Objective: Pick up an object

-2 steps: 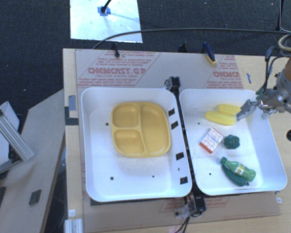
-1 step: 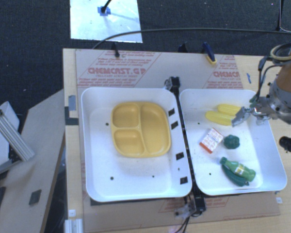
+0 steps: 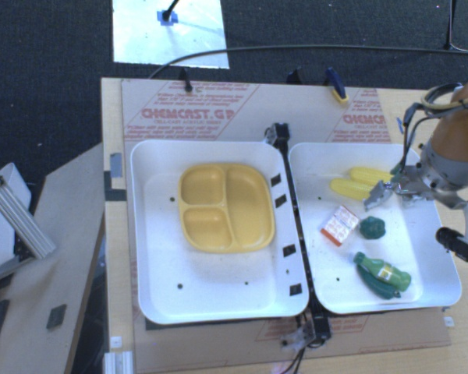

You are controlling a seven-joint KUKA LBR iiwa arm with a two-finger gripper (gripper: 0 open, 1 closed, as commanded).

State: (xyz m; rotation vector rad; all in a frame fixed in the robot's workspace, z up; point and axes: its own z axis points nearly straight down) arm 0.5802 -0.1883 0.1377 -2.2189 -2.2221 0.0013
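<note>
From the camera above the desk (image 3: 242, 100), the gripper (image 3: 377, 195) hung low in the right-hand bin (image 3: 429, 287), reaching in from the right, its dark tips just beside the near end of the yellow corn pieces (image 3: 360, 182). Whether those tips were spread or pinched, I could not tell; nothing showed between them. The corn lay closest, just left and a little up-frame of the gripper, its long axis running left to right with a slight tilt, two pale yellow cobs side by side. Below the gripper sat a small dark green lump (image 3: 372, 227), beside it a red and white packet (image 3: 340, 225), and nearer the front edge a green bottle (image 3: 382, 274) lying slantwise. The left bin (image 3: 160, 287) carried a yellow divided plate (image 3: 225, 208), well apart from the gripper.
</note>
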